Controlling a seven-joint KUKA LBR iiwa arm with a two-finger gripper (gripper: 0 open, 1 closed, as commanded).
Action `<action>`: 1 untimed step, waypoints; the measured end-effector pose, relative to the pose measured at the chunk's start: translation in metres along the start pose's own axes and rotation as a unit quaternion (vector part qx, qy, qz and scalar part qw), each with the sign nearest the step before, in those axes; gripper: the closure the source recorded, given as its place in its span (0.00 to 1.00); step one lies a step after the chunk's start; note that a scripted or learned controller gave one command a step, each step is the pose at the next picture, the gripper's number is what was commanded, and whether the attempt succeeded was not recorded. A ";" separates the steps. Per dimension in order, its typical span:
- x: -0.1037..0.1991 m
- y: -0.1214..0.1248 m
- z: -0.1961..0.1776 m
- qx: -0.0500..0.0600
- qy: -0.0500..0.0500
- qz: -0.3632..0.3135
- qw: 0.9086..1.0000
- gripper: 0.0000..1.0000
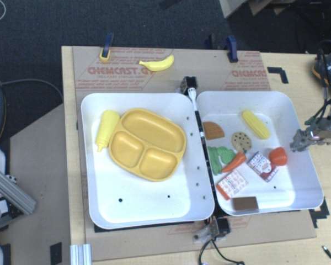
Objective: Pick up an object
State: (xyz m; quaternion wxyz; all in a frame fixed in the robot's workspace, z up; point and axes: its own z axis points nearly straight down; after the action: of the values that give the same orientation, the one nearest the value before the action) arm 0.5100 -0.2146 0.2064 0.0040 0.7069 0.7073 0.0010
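The right bin [284,104] holds several toy foods. Among them are a yellow corn cob [255,124], a brown half-round piece [213,130], a chip cookie [241,141], a green vegetable [220,155], an orange carrot [235,162], a red tomato [277,157], two red-and-white packets [262,166] [231,183] and a brown block [245,203]. My gripper [302,139] shows as a small grey shape at that bin's right rim, just right of the tomato. It is apart from every object and nothing is seen in it.
The left bin [149,208] holds a yellow divided plate [147,144] and a yellow squeeze bottle [106,128] beside it. A banana [157,64] lies on the bench behind the bins. Blue clamps [230,47] stand at the back edge. Cables hang at the far right.
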 end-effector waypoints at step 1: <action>0.000 0.001 -0.020 0.001 0.001 0.000 1.000 1.00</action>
State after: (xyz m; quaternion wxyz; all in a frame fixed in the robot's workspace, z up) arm 0.5109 -0.2150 0.2260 0.0023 0.7068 0.7074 0.0006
